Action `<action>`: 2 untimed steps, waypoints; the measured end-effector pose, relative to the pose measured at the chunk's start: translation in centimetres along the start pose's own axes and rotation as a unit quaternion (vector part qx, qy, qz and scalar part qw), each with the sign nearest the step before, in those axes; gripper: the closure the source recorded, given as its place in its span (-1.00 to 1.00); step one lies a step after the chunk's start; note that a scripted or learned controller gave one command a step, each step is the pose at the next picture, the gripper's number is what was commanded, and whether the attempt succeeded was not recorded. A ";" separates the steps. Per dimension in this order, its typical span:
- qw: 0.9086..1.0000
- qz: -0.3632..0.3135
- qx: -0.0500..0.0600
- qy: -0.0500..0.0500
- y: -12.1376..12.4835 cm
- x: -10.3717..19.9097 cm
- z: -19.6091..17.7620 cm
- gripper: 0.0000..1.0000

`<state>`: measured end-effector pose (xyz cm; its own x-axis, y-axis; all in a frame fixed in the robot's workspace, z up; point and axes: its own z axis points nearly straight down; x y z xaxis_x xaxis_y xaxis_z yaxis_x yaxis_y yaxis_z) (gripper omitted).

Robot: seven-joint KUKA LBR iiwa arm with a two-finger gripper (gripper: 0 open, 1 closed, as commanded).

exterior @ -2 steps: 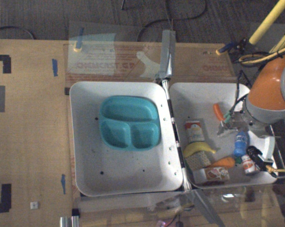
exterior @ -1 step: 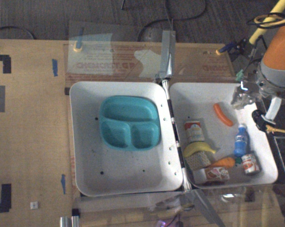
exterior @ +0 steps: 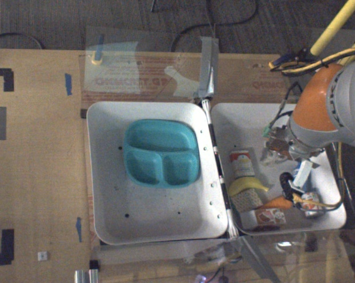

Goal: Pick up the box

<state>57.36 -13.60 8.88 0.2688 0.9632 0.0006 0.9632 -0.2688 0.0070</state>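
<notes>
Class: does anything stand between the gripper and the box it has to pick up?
Nothing visible does. The gripper hangs right of the box, bare bin floor between them; the banana lies at the box's near end, off that line.

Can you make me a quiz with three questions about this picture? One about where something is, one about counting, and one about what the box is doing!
1. Where is the teal plate?
A. in the left bin
B. on the wooden bench
C. on top of the arm

2. How many sections does the plate have?
A. two
B. three
C. five

3. What is the box doing?
A. lying in the right bin
B. hanging in the air
C. sitting on the plate

Answers:
1 A, because white bin walls surround it.
2 B, because one long section sits above two small ones.
3 A, because it lies flat on the bin floor, next to the banana.
</notes>
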 end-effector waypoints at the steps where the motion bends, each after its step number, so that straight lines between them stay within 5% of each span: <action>1: 1.000 0.001 -0.001 0.000 0.1 -0.1 -1.0 1.00; 2: 1.000 -0.014 0.002 -0.001 3.1 -7.6 -13.1 1.00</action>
<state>58.22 -21.75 22.00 0.2418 0.9703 -0.0015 0.9703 -0.2418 0.0032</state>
